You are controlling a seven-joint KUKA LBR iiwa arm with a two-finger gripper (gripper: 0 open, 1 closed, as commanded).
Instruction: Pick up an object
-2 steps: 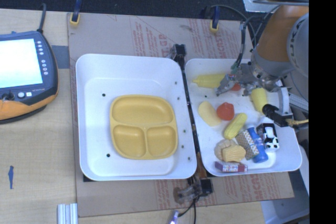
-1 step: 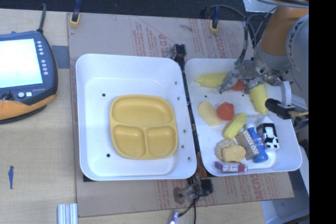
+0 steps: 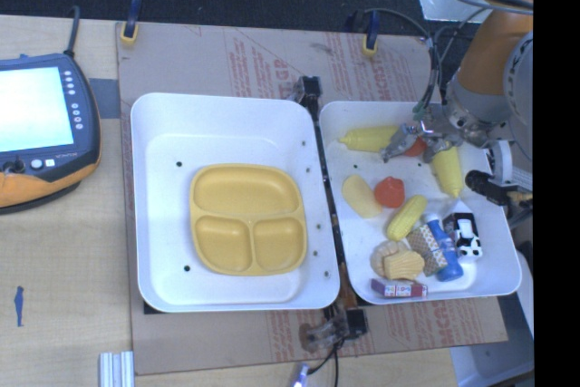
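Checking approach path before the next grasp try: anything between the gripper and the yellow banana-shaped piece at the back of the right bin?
Nothing visible. The gripper sits right at the end of the yellow banana-shaped piece in the right bin, with no object between them. The red piece lies nearer the camera, off that line.

bins (image 3: pixel 145 195): white, both of them
divided plate (image 3: pixel 246 219): mustard yellow
toy corn cob (image 3: pixel 406 217): yellow
tomato-like piece (image 3: pixel 390 191): red-orange
toy cow (image 3: pixel 466 236): black and white patches
small tube (image 3: pixel 398 289): white with a red band
arm (image 3: pixel 494 59): grey, orange band
bench (image 3: pixel 63 276): pale wood
cardboard sheet (image 3: pixel 236 59): tan, red print
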